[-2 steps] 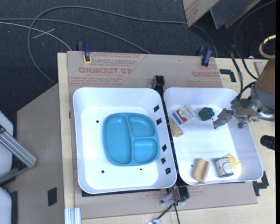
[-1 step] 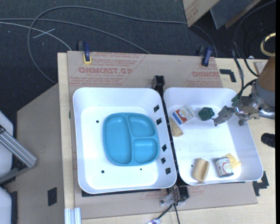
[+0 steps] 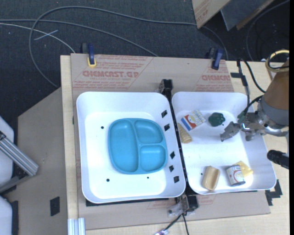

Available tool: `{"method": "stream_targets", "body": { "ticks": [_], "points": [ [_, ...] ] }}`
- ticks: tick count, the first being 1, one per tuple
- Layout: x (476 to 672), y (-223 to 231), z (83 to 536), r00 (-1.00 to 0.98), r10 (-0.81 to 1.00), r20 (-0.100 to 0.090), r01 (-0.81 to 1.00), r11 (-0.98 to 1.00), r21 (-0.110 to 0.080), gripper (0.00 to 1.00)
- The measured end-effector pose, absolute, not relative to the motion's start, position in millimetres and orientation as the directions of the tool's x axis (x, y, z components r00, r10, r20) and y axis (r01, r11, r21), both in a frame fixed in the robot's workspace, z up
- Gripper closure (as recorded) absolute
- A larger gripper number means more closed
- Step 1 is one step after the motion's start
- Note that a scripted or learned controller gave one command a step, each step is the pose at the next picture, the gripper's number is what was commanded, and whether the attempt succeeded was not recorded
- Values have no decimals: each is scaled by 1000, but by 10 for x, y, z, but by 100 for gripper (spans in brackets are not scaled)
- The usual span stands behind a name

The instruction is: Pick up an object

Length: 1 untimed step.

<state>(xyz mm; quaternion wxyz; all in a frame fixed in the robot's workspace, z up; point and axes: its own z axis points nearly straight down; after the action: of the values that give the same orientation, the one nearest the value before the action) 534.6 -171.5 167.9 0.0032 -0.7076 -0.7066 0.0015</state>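
- The gripper (image 3: 232, 131) is seen over the right bin (image 3: 257, 158), reaching in from the right edge of the view, on an arm (image 3: 278, 98) whose orange band sits just above the grey wrist.
- One dark finger (image 3: 228, 133) is seen pointing left and slightly downward; whether the fingers are spread or pressed together cannot be told from this angle.
- Nothing is seen between the fingers, and the tip appears to hang over bare white floor of the bin.
- A dark green object (image 3: 216, 119) is found just to the upper left of the gripper, apart from it.
- A small packet with red, white and blue print (image 3: 192, 120) is placed left of the green object, and a tan cylindrical piece (image 3: 184, 135) lies just below it, close to the divide between the bins.
- Along the near side of the right bin, a tan cup-like object (image 3: 211, 177) is laid on its side, and to its right a small grey box with a yellow piece (image 3: 238, 173) is set near the bin's rim.
- The left bin (image 3: 92, 137) is occupied by a light blue divided plate (image 3: 137, 145) with three compartments, placed about in its middle.
- Both bins are carried on a pale board (image 3: 124, 69) printed with red lettering and held by two blue clamps (image 3: 91, 54) at its far edge.
- Dark carpet with loose cables (image 3: 46, 27) is seen beyond the board, and a cardboard box (image 3: 209, 10) is visible at the top of the view.
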Motion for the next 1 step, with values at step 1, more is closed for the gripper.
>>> {"method": "stream_targets", "body": {
  "ticks": [1],
  "points": [
    [5392,-1784,1193,1,1000,3,1000,-1,-6,0]
  ]
}}
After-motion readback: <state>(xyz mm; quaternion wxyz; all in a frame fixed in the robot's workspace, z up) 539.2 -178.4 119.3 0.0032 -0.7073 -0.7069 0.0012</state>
